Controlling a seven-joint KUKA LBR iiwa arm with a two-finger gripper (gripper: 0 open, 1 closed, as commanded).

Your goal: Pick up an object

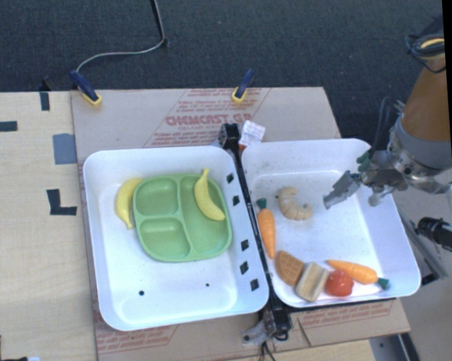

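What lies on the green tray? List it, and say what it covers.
One banana lies on the green divided tray, across its upper right compartment. A second banana sits beside the tray's left edge, partly tucked beneath it. The bin floor under the tray is hidden.

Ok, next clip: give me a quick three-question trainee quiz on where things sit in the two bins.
1. True or false: a banana lies on the green divided plate.
2. Which bin holds the croissant? A) left bin B) right bin
3. Fill in: the gripper hangs over the ___ bin.

Key:
1. True; a second banana lies beside the plate, at its left edge.
2. B; it shares that bin with two carrots and a tomato.
3. Right.
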